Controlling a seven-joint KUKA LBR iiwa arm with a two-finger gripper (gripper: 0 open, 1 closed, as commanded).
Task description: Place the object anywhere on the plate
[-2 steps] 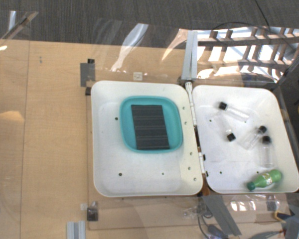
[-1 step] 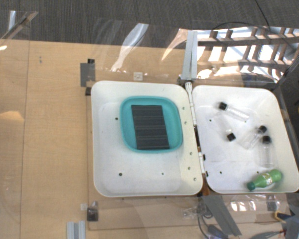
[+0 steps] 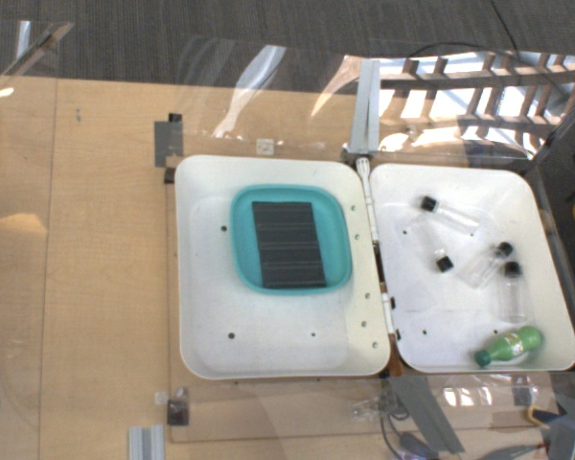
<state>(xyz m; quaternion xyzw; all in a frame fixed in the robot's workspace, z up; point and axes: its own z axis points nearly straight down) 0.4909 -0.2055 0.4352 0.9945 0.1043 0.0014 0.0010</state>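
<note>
Camera view: teal plate (image 3: pixel 242 247) bears a dark mat (image 3: pixel 288 244); vials (image 3: pixel 448 218) and a green bottle (image 3: pixel 510 345) lie apart.

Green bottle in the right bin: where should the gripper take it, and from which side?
Probably grip the green bottle across its body, coming straight down. It lies on its side near the front edge of the right bin, long axis running left-right with a slight tilt, so set the fingers across that axis. The bin's front wall is close, so the finger on that side has little room.
</note>
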